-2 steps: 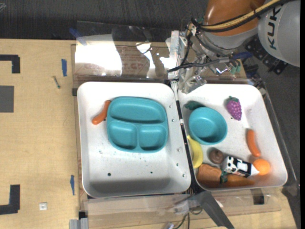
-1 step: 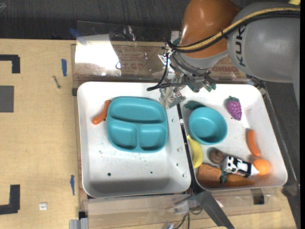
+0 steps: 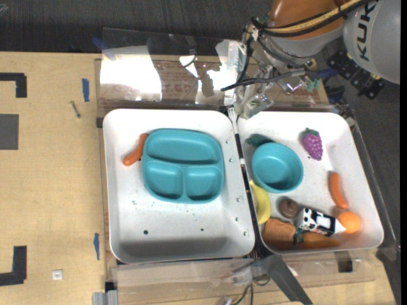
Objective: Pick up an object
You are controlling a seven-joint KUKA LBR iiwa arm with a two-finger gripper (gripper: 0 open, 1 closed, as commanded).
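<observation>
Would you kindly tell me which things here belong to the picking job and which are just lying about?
Job: gripper; candidates in the right bin: grapes, teal bowl, banana, sausage, orange.

Lying about: left bin, teal divided plate, orange sausage beside it.

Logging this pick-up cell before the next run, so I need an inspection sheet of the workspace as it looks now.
Surface: two white bins, left bin, right bin.
Job's things: teal tray and orange sausage in left bin; teal bowl, purple grapes, banana, orange fruit in right bin.
Clutter: nothing seen.
Grippers: gripper above the bins' far edge, finger state unclear.
Cables: black cables at the wrist.
Surroundings: wooden bench.
</observation>
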